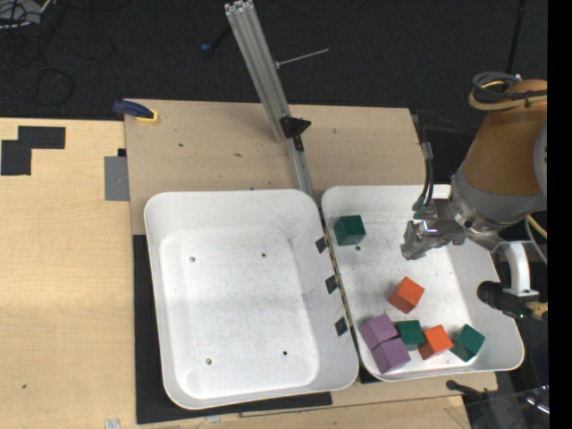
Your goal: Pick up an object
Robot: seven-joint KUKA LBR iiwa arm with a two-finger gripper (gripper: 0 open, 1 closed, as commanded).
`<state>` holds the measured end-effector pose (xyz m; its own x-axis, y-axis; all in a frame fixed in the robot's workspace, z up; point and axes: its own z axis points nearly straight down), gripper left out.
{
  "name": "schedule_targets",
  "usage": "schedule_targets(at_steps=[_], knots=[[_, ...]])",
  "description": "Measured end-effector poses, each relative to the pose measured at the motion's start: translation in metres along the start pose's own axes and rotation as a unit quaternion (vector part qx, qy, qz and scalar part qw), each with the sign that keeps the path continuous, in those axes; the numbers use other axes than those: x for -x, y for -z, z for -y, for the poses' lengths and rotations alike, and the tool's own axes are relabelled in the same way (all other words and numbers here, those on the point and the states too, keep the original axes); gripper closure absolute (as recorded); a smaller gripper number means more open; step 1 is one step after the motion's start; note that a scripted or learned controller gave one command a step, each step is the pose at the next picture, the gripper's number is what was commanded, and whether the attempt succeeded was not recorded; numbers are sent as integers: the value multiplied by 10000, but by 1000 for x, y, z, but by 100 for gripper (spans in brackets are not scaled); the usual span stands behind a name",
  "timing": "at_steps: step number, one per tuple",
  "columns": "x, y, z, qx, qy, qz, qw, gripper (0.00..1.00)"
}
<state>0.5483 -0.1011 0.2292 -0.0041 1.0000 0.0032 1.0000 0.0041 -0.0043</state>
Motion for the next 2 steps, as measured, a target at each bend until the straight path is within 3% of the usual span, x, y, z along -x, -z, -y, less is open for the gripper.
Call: schedule_targets(at_steps=[2], knots=[[-86, 1, -4, 5, -4, 5, 10000, 100]])
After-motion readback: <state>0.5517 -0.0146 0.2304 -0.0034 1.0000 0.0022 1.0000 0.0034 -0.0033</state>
